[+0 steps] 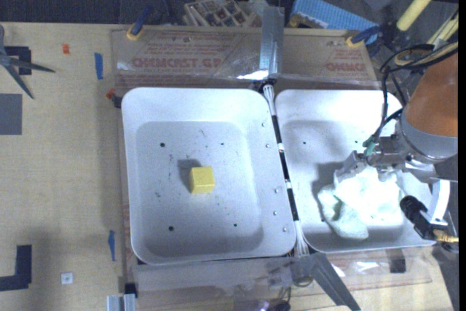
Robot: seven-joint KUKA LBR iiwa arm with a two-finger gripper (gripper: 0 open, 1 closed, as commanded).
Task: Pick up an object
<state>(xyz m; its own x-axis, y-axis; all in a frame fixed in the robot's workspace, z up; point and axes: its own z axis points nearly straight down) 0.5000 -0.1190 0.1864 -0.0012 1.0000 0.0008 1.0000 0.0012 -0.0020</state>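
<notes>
Here the gripper (364, 160) hung low in the right bin (306, 120), at centre-right of the frame, just above a crumpled white cloth (357, 204). A yellow block (202, 179) lay in the left bin (145, 120). The approach seemingly stood unfinished; descending onto the cloth appeared next.

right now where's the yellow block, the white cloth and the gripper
yellow block (202, 179), camera view, on its top face, in the left bin
white cloth (362, 203), camera view, on the middle of the crumpled heap, in the right bin
gripper (362, 159), camera view, at its tip above the cloth's upper edge
</notes>
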